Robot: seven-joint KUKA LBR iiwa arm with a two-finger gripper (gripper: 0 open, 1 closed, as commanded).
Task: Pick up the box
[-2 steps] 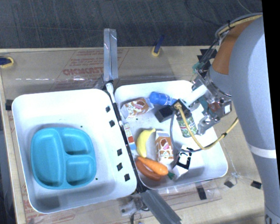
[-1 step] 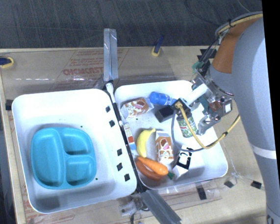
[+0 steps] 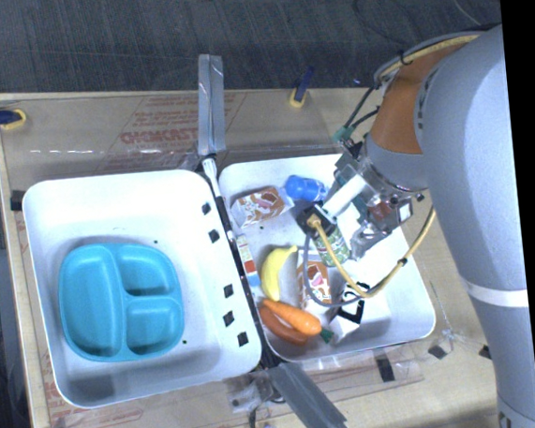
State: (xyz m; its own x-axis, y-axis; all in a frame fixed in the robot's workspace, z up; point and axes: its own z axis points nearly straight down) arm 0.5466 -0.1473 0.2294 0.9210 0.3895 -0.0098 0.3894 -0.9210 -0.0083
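A small white box (image 3: 256, 205) with a brown and red picture lies flat at the back left of the right bin (image 3: 411, 312). A second printed package (image 3: 316, 282) with similar colours lies in the bin's middle, partly under the yellow cable. My gripper (image 3: 343, 241) hangs over the middle of that bin, just right of this package and well to the right of the back-left box. Something with a green label sits at the gripper's tip; I cannot make out whether it is held.
In the right bin a blue object (image 3: 304, 189) lies beside the box, a yellow banana (image 3: 275, 272) in the middle left, and an orange carrot (image 3: 290, 320) at the front. A teal divided plate (image 3: 118, 299) lies in the left bin (image 3: 38, 221).
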